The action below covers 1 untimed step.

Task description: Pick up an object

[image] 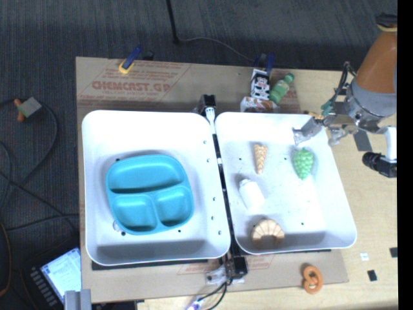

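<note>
My gripper [307,129] hangs over the far right part of the right bin [335,192], just above and slightly beyond the green grape bunch [303,161]; nothing sits between its fingers, and I cannot tell how wide they stand. The grape bunch is the nearest candidate, lying just on the near side of the gripper and not touching it. Left of the grapes lies the ice-cream cone [259,157], further toward the front the white bottle [251,192], and by the front wall the croissant [267,230]. The blue tray [150,192] lies well left of the grapes in the left bin [97,173]. Risk, as judged: the grapes are lumpy and rounded, so a descent that lands off-centre could push them aside or pinch only an edge. The bin's right wall is near the grapes; a sideways correction could catch a finger on it. The other pieces lie apart, so a double pick looks unlikely.
</note>
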{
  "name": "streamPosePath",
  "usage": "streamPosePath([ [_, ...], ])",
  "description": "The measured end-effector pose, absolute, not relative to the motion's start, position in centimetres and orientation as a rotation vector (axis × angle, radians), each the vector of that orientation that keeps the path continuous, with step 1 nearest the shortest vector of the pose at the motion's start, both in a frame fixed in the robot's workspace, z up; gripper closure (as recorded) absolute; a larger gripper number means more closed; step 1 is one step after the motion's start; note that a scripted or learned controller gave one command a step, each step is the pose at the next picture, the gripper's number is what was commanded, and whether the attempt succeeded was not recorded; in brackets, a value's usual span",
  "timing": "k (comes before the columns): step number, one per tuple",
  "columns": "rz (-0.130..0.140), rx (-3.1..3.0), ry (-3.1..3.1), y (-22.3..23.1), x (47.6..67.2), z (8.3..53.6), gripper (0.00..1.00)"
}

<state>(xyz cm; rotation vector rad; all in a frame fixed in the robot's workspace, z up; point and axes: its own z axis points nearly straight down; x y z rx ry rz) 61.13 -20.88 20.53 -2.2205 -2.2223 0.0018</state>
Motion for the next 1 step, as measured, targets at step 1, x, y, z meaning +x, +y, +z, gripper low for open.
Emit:
streamPosePath([
  [1, 0.001, -2.222, -2.223, -18.58, 59.61, 11.08, 0.0],
])
